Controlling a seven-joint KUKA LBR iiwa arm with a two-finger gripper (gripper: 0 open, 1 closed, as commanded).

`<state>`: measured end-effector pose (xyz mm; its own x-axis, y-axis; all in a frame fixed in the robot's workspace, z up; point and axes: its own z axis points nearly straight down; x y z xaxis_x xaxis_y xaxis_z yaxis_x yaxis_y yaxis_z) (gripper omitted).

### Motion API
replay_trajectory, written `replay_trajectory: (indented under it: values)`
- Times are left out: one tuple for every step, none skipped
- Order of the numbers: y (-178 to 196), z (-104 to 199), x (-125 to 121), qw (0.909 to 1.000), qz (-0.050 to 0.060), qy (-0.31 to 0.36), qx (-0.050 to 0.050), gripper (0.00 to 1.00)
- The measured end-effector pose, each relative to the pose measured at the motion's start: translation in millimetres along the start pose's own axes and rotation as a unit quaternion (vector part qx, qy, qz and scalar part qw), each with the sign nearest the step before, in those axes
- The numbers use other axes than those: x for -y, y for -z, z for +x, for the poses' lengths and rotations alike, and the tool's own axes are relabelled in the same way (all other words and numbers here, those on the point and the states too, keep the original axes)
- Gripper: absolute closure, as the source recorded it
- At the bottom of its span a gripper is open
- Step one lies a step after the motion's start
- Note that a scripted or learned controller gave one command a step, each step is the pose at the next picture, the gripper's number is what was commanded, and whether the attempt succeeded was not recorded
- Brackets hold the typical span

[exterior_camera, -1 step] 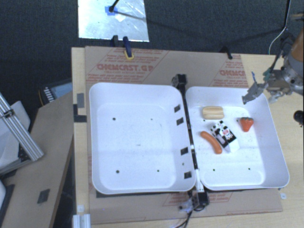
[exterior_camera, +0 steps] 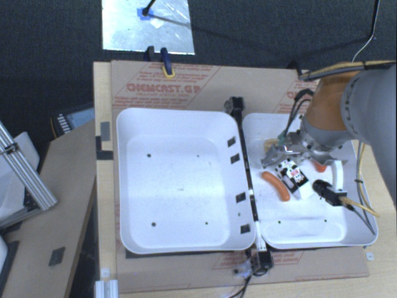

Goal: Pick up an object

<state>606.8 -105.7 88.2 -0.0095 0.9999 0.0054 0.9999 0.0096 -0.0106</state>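
Cardboard [exterior_camera: 205, 87] with red lettering spread over the surface [exterior_camera: 102, 197], under two shallow white bins set side by side.

Far left of the fingers [exterior_camera: 280, 156], well apart from them: left bin [exterior_camera: 180, 185], pale floor marked with a few small dark dots.

Nearer, left of the fingers and between the two bins: black strip [exterior_camera: 246, 166] running front to back, small dark clips along its length.

Fingers low inside the right bin [exterior_camera: 304, 228], over its rear left part. Spread or pressed together: cannot tell, grey metal bunched and blurred at that spot.

Just above and left of the fingers: small yellowish piece [exterior_camera: 271, 145], near the bin's rear wall.

Just below the fingers, a little to the left: orange sausage-shaped piece [exterior_camera: 276, 186], flat on the bin floor, lying at a slant, upper end toward the fingers, lower end pointing away to the right. Not between the fingers.

Directly below the fingers: black-and-white block [exterior_camera: 293, 176], tilted, close against the right side of the orange piece. Contact with the fingers: cannot tell.

Right of the fingers: small red piece [exterior_camera: 319, 165], partly covered by the wrist.

Above and right of the fingers: grey arm [exterior_camera: 372, 104] with its orange band [exterior_camera: 327, 101], entering from the right edge and bending down into the bin.
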Motion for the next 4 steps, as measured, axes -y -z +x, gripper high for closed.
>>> replay_trajectory:
  values:
    - [-1, -18, 72, 0.9999, -0.011, -0.005, 0.004, 0.0]
    - [11, -19, 69, 0.9999, -0.013, -0.005, 0.006, 1.0]
    - [99, 74, 101, 1.0, -0.009, 0.002, 0.001, 1.0]
    - [209, 106, 53, 0.9999, -0.013, 0.0, 0.002, 1.0]
